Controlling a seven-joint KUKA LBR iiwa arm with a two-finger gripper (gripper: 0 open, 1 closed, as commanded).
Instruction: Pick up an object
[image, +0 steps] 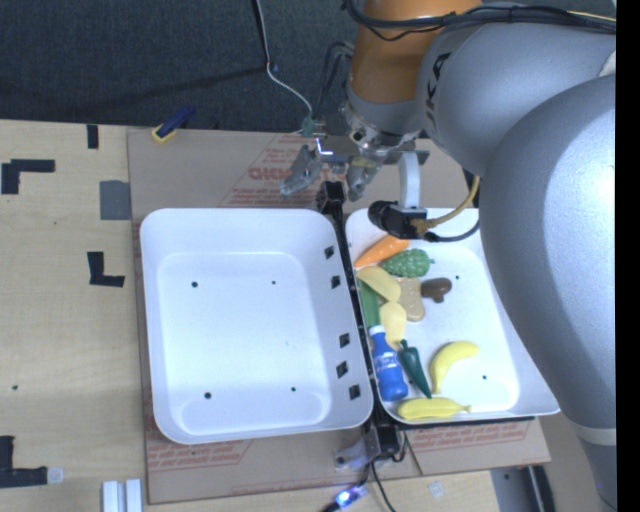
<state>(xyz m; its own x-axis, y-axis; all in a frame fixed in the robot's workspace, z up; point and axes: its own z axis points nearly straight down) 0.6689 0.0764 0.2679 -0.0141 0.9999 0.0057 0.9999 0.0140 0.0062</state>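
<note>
bench w/ gripper above bins

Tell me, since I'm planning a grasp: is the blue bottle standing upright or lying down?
Lying down. The blue bottle rests on its side in the right bin, its white cap toward the far end, beside a green pepper.

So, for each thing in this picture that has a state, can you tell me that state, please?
tool: raised above the far edge between the bins, nothing seen in it
left bin: white, bare floor showing
right bin: holds the toys, crowded along its left side
blue bottle: lying flat
carrot: lying tilted
banana: lying flat, apart from the rest
yellow piece: lying at the near rim
</note>
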